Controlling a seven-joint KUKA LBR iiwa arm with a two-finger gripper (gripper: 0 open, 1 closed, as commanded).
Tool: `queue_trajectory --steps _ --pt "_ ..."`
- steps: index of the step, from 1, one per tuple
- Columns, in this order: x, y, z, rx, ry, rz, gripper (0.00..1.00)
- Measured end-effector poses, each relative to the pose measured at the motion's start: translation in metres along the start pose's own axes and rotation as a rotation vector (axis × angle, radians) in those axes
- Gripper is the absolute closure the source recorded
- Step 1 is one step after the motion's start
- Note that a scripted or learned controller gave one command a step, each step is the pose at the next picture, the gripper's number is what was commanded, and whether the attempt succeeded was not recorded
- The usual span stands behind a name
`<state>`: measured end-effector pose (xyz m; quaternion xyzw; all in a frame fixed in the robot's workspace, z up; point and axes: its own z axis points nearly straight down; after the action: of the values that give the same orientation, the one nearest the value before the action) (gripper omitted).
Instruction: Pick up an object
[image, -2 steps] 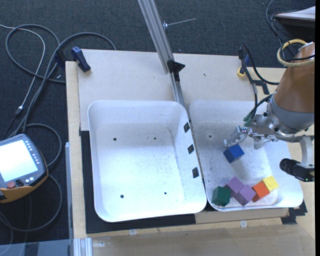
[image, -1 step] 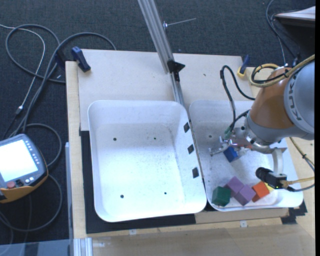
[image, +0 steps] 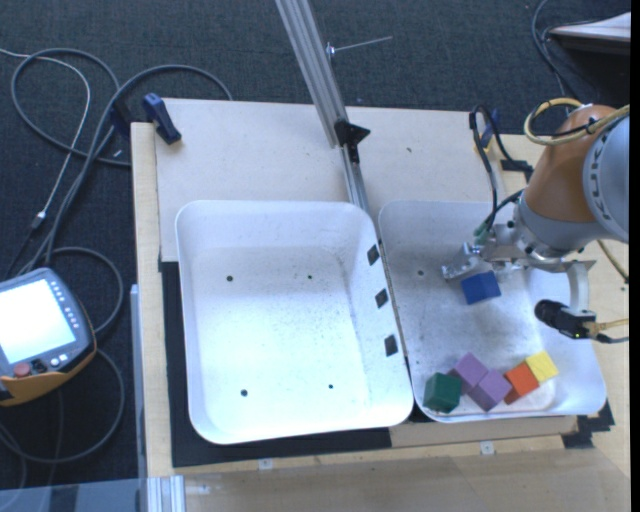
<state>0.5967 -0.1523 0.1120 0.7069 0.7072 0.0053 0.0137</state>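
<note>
Two white bins sit side by side on the bench (image: 250, 150), the left bin (image: 200, 240) and the right bin (image: 420, 225), and the arm (image: 580, 180) reaches in over the right one. Its gripper (image: 468, 262) hangs just above a blue block (image: 481, 288) lying in the middle of the right bin; whether the claw is released or clenched I cannot tell, while along that bin's near edge lie a green block (image: 441, 391), two purple blocks (image: 480, 381), an orange block (image: 521, 380) and a yellow block (image: 541, 366)
</note>
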Motion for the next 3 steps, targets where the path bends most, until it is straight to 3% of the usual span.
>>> queue_trajectory --steps 1,2,3 --pt "0.057 -0.031 0.011 0.031 0.016 -0.004 0.00" --pt "0.062 -0.032 0.011 0.031 0.014 -0.001 0.00" --pt "0.062 -0.032 0.001 0.029 0.016 0.000 1.00"
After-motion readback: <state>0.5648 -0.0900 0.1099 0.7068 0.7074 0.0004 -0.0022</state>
